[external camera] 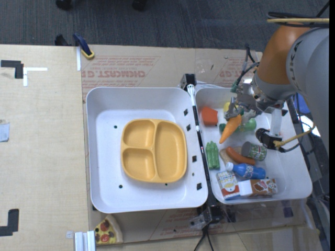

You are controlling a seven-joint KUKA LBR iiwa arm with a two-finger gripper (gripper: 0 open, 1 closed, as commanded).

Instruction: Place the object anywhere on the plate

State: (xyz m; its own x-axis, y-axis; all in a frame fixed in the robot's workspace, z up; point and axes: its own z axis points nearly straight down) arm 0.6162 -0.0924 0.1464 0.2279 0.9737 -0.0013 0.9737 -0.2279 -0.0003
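Carrot [230, 128] tilted, seemingly lifted; yellow plate [154, 150] flat.

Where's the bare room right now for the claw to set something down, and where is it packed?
Bare room: all three compartments of the yellow plate, and the left bin floor ringing it. Crowded: the right bin, where the claw sits over the carrot, with the orange block, green pack, blue bottle and small can close by.

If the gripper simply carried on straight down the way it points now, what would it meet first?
Probably the carrot: it hangs tilted right at the gripper, tip down. Whether it is gripped is unclear. Below lies the right bin; depth is uncertain.
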